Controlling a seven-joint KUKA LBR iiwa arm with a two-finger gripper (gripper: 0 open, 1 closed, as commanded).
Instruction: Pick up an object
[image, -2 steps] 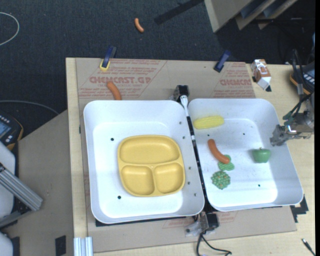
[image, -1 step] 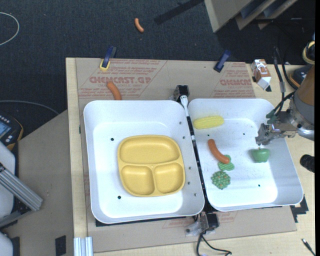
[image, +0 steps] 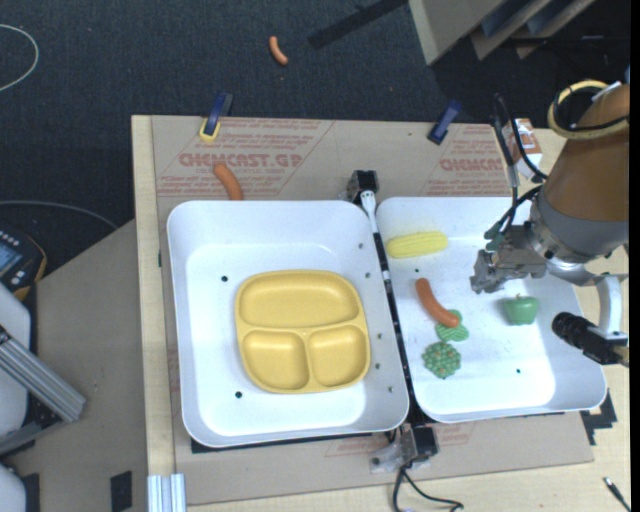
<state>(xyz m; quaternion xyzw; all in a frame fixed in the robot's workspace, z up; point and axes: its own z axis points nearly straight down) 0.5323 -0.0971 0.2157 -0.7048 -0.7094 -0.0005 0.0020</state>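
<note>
While the grey arm reaches in from the right, its hand (image: 497, 268) hangs over the right bin (image: 560, 395), just above and left of a green pepper (image: 520, 310); whether it is released or clenched cannot be told. Further left in that bin lie a yellow corn cob (image: 417, 244), an orange sausage (image: 434, 300) and a green broccoli piece (image: 441, 359). A yellow divided tray (image: 300, 330) sits in the left bin (image: 200, 240) on the worktop (image: 160, 160)
</note>
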